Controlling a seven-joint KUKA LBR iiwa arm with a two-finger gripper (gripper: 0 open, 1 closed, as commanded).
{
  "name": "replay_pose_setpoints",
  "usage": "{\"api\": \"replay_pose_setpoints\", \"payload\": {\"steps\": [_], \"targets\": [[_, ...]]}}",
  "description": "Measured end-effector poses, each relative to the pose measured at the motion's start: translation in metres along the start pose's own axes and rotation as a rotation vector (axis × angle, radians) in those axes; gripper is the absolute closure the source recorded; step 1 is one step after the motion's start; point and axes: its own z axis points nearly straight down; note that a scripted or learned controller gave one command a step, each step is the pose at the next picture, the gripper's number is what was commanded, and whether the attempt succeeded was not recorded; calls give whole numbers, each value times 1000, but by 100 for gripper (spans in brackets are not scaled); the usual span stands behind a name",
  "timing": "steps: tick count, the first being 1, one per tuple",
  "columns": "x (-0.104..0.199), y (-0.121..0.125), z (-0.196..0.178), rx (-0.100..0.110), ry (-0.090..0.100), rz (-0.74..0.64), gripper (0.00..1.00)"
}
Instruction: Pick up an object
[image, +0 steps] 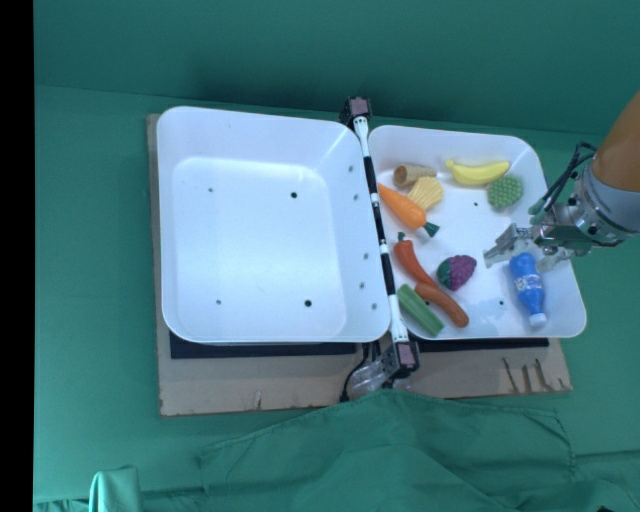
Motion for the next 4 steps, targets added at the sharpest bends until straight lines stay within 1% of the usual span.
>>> {"api": "replay_pose_setpoints", "payload": {"steps": [1, 2, 3, 4], "targets": [[-1, 1, -12, -6, -3, 4, 100], [-21, 63, -64, -11, -4, -3, 100], [-20, 74, -114, -9, -3, -2, 100], [-20, 85, -138, -7, -3, -1, 100]]}}
